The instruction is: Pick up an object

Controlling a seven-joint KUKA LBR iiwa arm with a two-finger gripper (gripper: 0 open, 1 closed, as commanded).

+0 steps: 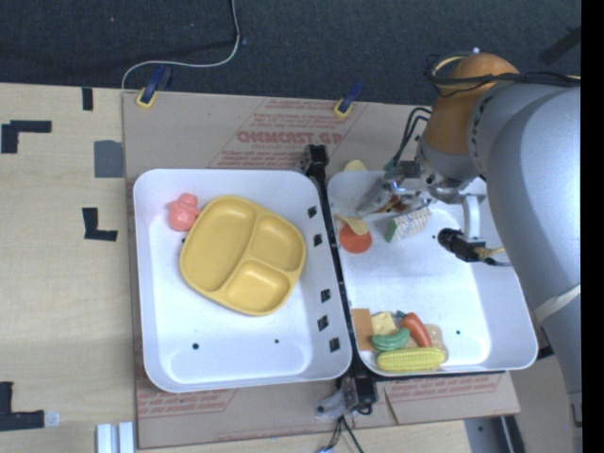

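1. Nearest the camera, a pile of toy food is lying in the near corner of the right bin [491, 300]: a corn cob [411, 360], a green piece [389, 342], a red-orange pepper [416, 329] and a yellow block [382, 323], all touching one another.
2. In the left bin [156, 281] a yellow divided plate [243, 254] is sitting near the middle, with a pink toy [181, 211] just beside its far left edge.
3. Farther back in the right bin, a red-orange round piece [356, 241] is resting close to the divider, with a pale yellow piece [354, 168] beyond it by the far wall.
4. The gripper [398, 206] is hanging over the far part of the right bin, near the round piece and apart from the near pile. A pale, speckled thing [412, 221] is showing at its tip, but whether that is being gripped is unclear.
5. How wide the gripper is standing cannot be told, since the wrist and cables are hiding the tip.
6. The likely risk is a missed grasp: the round piece is sitting close to the divider, so a closing gripper could push it against the wall or roll it aside instead of catching it.
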